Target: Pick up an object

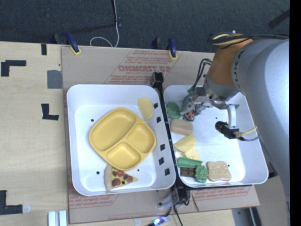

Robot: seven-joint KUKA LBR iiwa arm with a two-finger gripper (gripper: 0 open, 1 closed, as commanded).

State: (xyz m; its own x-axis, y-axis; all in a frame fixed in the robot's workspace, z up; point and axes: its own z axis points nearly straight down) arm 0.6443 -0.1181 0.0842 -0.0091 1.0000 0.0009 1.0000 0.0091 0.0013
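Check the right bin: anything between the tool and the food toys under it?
Nothing visible does. The tool sits low at the far left of the right bin, right over the green toy and the tan roll. The cheese wedge and toast lie nearer the camera, uncovered.

- Left bin (77, 126): a yellow divided plate (122, 138), a pale yellow piece (146, 108), a pizza slice (118, 177).
- Right bin (249, 159): toy foods along its left side, including a toast slice (218, 171) and a green broccoli (201, 173).
- The gripper (190, 111) is low over that bin's upper-left corner.
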